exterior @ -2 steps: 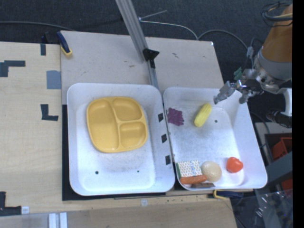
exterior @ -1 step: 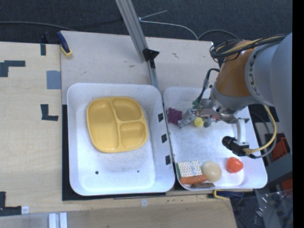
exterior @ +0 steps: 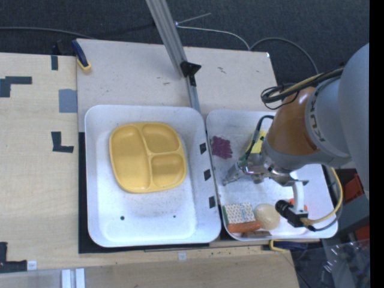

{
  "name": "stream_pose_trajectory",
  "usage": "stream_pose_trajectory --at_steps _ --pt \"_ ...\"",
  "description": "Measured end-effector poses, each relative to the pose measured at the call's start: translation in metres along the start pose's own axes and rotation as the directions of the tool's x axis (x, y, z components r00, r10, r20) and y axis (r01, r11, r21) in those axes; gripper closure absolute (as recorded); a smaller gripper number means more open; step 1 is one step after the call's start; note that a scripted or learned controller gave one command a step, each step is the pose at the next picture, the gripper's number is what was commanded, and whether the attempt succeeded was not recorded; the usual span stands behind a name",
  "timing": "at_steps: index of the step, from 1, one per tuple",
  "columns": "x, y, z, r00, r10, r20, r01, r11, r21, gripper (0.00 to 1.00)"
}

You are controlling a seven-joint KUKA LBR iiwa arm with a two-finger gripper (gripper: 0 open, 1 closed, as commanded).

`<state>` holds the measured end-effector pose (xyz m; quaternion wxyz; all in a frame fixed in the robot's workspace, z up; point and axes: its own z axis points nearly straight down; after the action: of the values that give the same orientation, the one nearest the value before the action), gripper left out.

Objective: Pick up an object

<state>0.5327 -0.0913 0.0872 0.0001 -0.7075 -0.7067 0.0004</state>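
Note:
My gripper [exterior: 233,174] hangs low over the middle of the right bin [exterior: 318,179], its metal fingers pointing left with a small gap between the tips and nothing seen between them. A purple toy [exterior: 221,147] lies just above and left of the fingertips. Along the bin's near edge lie a checkered sponge [exterior: 238,212], an orange-red piece [exterior: 245,226] and a cream egg-shaped object [exterior: 267,216]. A yellow-green item [exterior: 258,144] peeks out beside the wrist, partly hidden by the arm.
The left bin [exterior: 99,161] holds a yellow divided plate [exterior: 147,156]. A metal rail [exterior: 168,26] slants down to the gap between the bins. The arm's grey body and cables cover the right bin's right half.

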Motion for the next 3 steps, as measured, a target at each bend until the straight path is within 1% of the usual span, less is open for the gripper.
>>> stream_pose_trajectory --at_steps 1,2,3 --pt "-0.023 0.075 -0.002 1.000 -0.004 0.002 0.004 1.000 -0.005 0.00" --pt "-0.006 0.011 -0.002 1.000 -0.001 -0.001 0.001 1.000 0.001 0.00" --pt "-0.064 0.082 -0.002 1.000 -0.001 0.004 0.001 1.000 -0.005 0.00"
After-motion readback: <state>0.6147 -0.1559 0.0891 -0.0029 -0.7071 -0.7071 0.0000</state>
